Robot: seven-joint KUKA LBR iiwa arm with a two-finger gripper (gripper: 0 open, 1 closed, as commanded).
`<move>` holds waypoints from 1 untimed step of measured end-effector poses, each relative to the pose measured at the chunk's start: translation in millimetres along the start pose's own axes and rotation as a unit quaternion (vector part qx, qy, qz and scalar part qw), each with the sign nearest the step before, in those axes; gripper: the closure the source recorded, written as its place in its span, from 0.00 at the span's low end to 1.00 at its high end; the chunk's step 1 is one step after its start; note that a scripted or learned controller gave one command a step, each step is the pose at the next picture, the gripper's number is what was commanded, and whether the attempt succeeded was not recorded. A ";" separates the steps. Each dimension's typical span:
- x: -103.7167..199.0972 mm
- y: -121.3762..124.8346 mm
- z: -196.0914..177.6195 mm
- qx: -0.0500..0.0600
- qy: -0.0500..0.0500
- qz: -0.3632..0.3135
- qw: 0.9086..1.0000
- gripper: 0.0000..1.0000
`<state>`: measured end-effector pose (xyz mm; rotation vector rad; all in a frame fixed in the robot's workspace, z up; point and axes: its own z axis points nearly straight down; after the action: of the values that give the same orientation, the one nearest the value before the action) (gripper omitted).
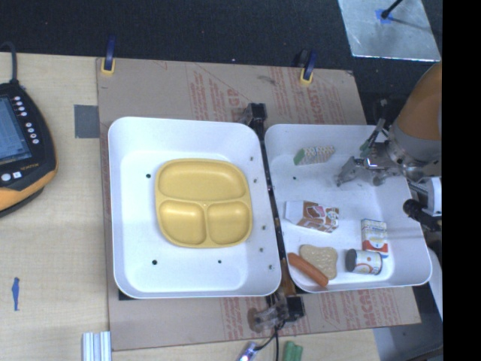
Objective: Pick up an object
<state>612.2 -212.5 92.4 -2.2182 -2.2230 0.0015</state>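
Jaws (359,170) look spread wide and empty over the right bin (421,277), so I'd drop straight onto the green pack (314,154) nearby.

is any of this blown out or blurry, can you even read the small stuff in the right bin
Camera view: the left bin is nearly blown out around the yellow divided plate; the right bin's small packets are soft, their print unreadable; the hand looks blurred and dim against the white.

You're looking at two white bins: left bin (128,201), right bin (406,273). One yellow divided plate (203,201) sitting in left bin. Six small items lying in right bin, clustering toward 5 o'clock.
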 end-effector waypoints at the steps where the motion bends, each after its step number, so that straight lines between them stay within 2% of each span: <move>1: 0.3 -133.4 1.0 0.001 0.000 -0.001 1.000 0.00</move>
<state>478.8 -212.4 91.6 -2.2148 -2.2248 0.0040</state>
